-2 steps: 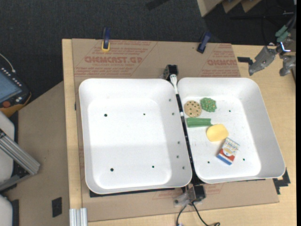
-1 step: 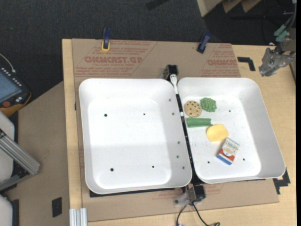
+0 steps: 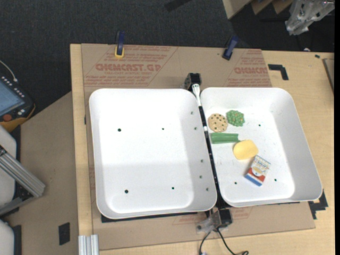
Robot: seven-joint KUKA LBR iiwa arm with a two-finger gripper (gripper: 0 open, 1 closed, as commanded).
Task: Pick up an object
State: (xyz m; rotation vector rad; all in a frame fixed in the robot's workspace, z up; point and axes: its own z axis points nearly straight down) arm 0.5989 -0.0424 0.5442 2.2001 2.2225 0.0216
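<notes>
White right bin (image 3: pixel 297 142) holds all five items; gripper (image 3: pixel 308 12) sits far off, finger state unclear to us; nothing picked yet.

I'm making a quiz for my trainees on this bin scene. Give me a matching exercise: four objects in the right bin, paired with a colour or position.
Things:
1. cookie
2. broccoli
3. lemon
4. small carton

Descriptions:
A. yellow, near the middle of the group
B. bumpy green, at the far end of the group
C. red, white and blue, nearest the camera
D. tan with dark dots, close to the divider

Pairs: 1-D, 2-B, 3-A, 4-C
</notes>
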